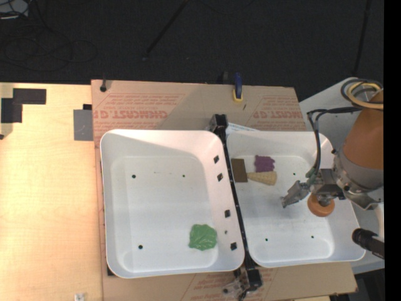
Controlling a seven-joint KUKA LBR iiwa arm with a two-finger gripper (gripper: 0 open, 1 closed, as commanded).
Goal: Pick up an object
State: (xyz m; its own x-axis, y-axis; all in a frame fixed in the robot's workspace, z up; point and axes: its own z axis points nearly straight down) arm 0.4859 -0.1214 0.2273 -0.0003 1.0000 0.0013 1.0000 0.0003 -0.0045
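In the right bin [294, 256] lie a purple lump [264, 163], a brown block [239, 170] and a cream cone-shaped piece [264, 178], close together near the bin's far left. My gripper [290, 199] hangs low over the middle right of this bin, to the right of that cluster and apart from it. An orange round piece [321, 207] sits right beside the gripper's body, partly hidden by it; whether it is touched I cannot tell. A green lump [203, 237] lies in the left bin [125, 168] near its front right corner.
The two bins meet at a raised divider with black clips [227, 187]. Cardboard [163, 108] lies under the bins, a wooden bench top [44, 193] to the left. The arm's orange band and cables [366, 137] stand over the right bin's right rim.
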